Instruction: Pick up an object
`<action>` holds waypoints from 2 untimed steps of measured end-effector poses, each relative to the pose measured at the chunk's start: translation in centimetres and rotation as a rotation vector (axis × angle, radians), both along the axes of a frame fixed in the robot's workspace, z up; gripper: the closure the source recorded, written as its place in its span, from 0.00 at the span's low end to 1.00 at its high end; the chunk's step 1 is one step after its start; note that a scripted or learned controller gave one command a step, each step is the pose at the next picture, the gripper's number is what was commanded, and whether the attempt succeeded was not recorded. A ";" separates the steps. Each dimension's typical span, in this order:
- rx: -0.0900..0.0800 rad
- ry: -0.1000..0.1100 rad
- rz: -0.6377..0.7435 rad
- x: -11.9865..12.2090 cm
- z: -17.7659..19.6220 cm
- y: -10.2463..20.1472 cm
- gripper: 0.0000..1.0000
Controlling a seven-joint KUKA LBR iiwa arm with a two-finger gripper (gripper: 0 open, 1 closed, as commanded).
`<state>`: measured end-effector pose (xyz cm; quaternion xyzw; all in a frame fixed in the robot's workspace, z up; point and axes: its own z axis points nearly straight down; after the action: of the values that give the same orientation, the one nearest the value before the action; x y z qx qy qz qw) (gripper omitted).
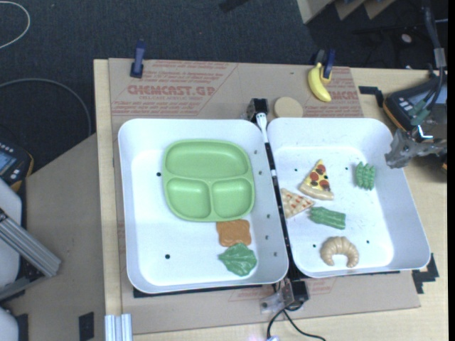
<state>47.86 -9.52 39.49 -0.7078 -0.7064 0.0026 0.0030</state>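
The right bin [398,212] holds a pizza slice [316,180], a tan waffle wedge [294,202], a small green ridged piece [365,175], a dark green leafy piece [328,218] and a croissant [340,251]. In the left bin [138,212] lie a green divided plate [209,179], an orange toast piece [234,231] and a green lettuce leaf [238,259]. My gripper [400,151] hangs over the right bin's right rim, just right of and above the green ridged piece, with nothing seen in it.
A yellow banana [319,84] and a round tan disc [288,107] lie on the cardboard behind the bins. Blue clamps [137,59] hold the board's back edge. Cables and arm parts [426,112] crowd the far right.
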 end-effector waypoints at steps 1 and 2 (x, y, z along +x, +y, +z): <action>0.001 0.002 0.000 0.0 -8.9 0.2 1.00; 0.000 -0.014 0.008 0.2 -4.0 7.6 1.00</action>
<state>48.03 -1.92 35.48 -0.7051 -0.7091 -0.0022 -0.0020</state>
